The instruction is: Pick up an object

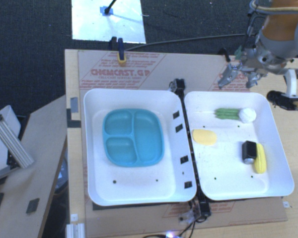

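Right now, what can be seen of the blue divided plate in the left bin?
The blue divided plate is a light-blue tray with rounded corners, seemingly smooth plastic, moulded into three compartments: two smaller ones on its left side, one above the other, and a long one down its right. It lies flat, face up and turned slightly askew, on the floor of the left bin, roughly centred. Nothing sits in its compartments and nothing touches it but the bin floor.

Robotics lab test cell. Evidence: industrial arm (283, 19) over plywood bench (139, 68) stamped with supplier lettering; two white bins (134, 192) clipped side by side; loose cables; blue clamp (120, 48) on bench edge; aluminium extrusion (10, 138) at left; dark carpet floor.
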Robot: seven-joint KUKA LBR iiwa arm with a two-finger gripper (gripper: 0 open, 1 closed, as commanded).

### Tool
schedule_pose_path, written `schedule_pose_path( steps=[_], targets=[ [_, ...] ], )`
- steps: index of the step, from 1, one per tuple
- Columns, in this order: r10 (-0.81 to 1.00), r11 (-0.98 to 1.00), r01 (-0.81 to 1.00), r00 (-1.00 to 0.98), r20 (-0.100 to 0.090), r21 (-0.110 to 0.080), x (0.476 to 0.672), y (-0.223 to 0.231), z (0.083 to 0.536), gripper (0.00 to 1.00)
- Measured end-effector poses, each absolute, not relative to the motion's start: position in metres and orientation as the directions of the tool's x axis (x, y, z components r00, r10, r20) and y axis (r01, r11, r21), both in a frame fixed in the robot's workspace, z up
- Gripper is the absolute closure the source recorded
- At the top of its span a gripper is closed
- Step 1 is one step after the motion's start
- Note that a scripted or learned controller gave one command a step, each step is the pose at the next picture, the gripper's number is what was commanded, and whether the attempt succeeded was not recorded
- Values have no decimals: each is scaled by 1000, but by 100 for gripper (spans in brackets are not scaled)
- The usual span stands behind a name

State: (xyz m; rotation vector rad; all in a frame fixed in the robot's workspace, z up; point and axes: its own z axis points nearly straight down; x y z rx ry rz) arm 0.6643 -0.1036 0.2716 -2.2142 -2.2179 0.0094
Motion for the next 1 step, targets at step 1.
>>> schedule_pose_path(
  steps=[1],
  targets=[
    [1000,3,1000,-3,0,2,666,-103,279,0]
  ],
)
